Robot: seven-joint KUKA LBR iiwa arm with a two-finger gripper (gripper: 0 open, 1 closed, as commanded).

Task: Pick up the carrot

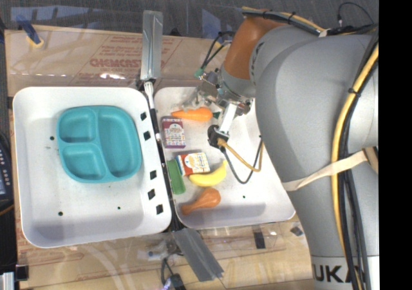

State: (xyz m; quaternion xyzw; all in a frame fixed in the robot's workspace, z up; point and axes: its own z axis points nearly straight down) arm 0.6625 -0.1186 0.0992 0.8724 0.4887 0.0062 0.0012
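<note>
The left shallow white plastic bin holds a teal moulded tray with three rounded compartments and a smooth matte surface. A grey metal bar lies along the divide between the bins.

The right shallow white bin contains, from left to right: a small maroon printed box, a flat green rectangular piece, the tapered orange plastic carrot, a red-and-white printed carton, a brown glossy drumstick-shaped toy and a curved yellow plastic banana. The carrot lies near the far edge of this bin, pointing left.

The grey arm with its orange band enters from the right and bends down over the far part of the right bin. The end effector sits just above the carrot's thick end. Its finger state cannot be determined; no object is visibly gripped.
</note>
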